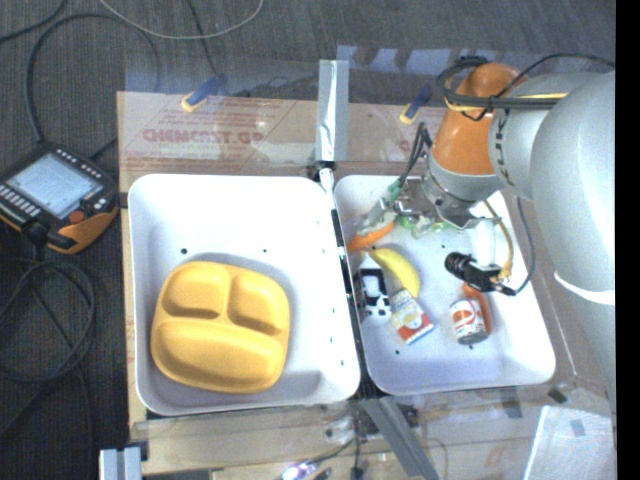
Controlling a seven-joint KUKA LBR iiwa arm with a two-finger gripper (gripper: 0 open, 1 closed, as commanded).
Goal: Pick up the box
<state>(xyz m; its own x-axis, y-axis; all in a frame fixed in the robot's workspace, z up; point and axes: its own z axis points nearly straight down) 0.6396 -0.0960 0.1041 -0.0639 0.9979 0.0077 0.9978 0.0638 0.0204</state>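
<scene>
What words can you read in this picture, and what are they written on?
Red print on the cardboard sheet behind the bins: too faint and blurred to read.
Small box in the right bin: red and white print, too small to read.
Can in the right bin: red label, too blurred to read.
Handheld controller on the floor: its screen shows nothing I can read.
No text here reads clearly.

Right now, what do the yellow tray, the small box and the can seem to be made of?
Yellow tray: likely moulded plastic, smooth with a soft sheen, rounded compartments.
Small box: probably printed cardboard, flat faces and sharp edges.
Can: seemingly metal with a printed label; too small to be sure.
</scene>
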